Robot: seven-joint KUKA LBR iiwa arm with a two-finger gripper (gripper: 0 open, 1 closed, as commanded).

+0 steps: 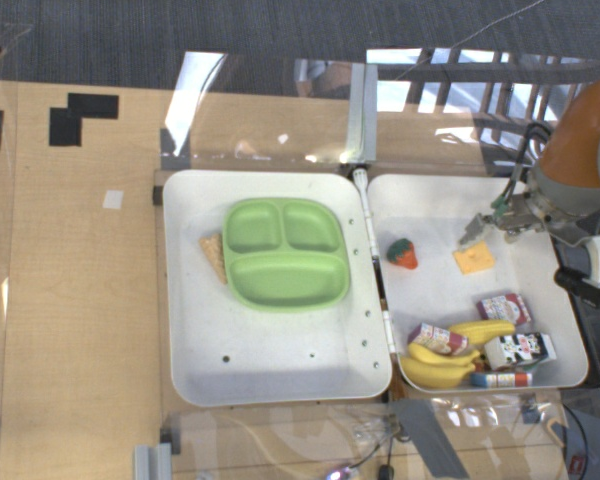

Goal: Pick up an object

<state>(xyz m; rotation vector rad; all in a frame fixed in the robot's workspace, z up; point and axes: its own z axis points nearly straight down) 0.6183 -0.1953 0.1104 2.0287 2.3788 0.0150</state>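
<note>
Hovering with its fingers spread and nothing between them, the grey two-finger gripper (498,218) looks mid-approach; next it must descend onto the flat orange cheese-like square (474,258) just beside it in the right white bin (572,368).

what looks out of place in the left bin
A tan cracker-like piece lies on the bin floor, tucked against the left edge of the green plate rather than in one of its compartments. Nothing else looks odd there.

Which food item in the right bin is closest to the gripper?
The orange cheese slice, lying flat just below the gripper; the strawberry and bananas sit farther off.
</note>
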